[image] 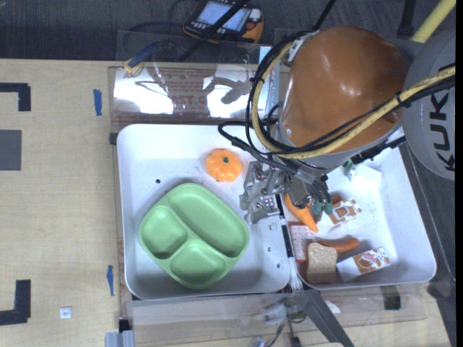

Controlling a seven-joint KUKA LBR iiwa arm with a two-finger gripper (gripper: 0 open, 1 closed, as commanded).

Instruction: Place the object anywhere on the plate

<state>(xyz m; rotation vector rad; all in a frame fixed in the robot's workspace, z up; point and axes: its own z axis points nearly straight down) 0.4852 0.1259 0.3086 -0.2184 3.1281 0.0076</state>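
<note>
Plate (194,233), green and split into three sections, resting in the left bin (137,157). Small orange pumpkin (223,165) just beyond its far edge, apart from it. Gripper (262,197) low over the seam between the two bins, near the plate's right rim; grip state impossible to tell. Carrot (302,214), bread slice (323,261), sausage (340,244) and small cartons (370,259) in the right bin (416,230).
</note>
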